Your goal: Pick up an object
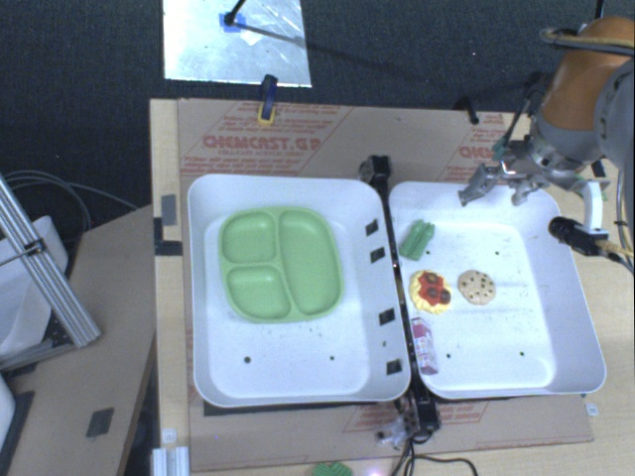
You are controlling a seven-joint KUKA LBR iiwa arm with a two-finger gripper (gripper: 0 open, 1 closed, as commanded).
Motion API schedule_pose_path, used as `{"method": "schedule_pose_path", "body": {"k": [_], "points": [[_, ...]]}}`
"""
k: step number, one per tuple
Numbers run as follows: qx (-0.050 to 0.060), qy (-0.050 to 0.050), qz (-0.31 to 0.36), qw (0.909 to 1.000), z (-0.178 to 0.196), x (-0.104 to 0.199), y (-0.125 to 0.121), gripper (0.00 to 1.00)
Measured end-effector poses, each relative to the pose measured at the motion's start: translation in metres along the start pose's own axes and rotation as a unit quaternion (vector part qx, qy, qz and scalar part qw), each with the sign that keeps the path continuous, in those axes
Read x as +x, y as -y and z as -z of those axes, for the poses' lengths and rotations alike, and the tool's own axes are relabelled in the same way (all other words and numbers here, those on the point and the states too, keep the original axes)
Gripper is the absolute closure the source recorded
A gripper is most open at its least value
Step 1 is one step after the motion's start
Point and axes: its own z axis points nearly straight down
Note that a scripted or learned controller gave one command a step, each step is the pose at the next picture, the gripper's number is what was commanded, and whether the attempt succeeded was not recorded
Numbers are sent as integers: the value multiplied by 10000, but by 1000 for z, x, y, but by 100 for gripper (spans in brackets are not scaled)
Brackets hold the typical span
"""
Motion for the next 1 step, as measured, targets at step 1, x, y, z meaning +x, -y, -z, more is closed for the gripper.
{"method": "schedule_pose_path", "body": {"k": [1], "points": [[64, -18, -17, 10000, -21, 41, 58, 0]]}}
